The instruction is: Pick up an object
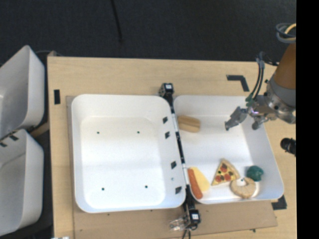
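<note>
Landmark for all positions: the divider [174,138] where the two bins meet.

Left of the divider: the left bin [79,133] sits on the worktop [124,73]. We see nothing in it to pick.

Just right of the divider, upper part of the right bin [209,102]: a tan, bread-like block [189,124], almost touching the wall. We judge a grasp here risky, since one finger would have to fit between block and divider and could strike the wall or shove the block.

Just right of the divider, low corner: an orange-and-yellow piece [198,182] lying along the wall. Same hazard, and it looks flat, so fingers may skate over it.

Further right of the divider, along the near edge: a pizza slice toy [226,173], then a ring-shaped pastry [243,188], then a small green object [255,172]. Pastry and slice look to be touching; green object just beside the pastry. We expect a descent here could catch two at once or nudge one away.

Far right of the divider, upper part: the hand [244,118], fingers spread apart, nothing between them, hanging over bare bin floor. Closing here would grab air. It stands well apart from every object, so a sideways travel is needed first.
</note>
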`<state>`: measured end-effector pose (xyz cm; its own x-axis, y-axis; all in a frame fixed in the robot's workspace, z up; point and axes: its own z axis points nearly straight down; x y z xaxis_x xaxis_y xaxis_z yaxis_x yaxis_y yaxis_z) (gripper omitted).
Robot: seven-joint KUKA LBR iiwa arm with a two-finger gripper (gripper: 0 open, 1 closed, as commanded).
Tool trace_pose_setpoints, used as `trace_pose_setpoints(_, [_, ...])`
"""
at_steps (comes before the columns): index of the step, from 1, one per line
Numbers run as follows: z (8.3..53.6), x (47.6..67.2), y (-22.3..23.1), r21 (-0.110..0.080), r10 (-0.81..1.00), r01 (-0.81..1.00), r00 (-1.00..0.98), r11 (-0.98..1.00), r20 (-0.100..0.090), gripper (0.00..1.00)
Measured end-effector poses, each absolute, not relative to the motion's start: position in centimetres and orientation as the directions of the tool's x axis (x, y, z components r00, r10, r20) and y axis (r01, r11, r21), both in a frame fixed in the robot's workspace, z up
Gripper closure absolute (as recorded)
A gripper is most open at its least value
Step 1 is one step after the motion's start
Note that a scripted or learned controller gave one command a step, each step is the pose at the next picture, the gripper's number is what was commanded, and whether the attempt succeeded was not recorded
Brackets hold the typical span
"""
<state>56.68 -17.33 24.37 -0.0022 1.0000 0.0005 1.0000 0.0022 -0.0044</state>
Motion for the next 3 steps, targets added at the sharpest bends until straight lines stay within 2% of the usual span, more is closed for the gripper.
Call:
trace_pose_setpoints(1, [13.0, 48.3, -19.7, -0.019, 1.0, 1.0, 0.006, -0.006, 0.005, 0.0])
trace_pose_setpoints(2, [9.9, 49.0, -20.1, -0.003, 1.0, 1.0, 0.001, -0.001, 0.003, 0.0])
trace_pose_setpoints(3, [11.0, 49.2, -20.2, 0.002, 1.0, 1.0, 0.006, -0.006, 0.002, 1.0])
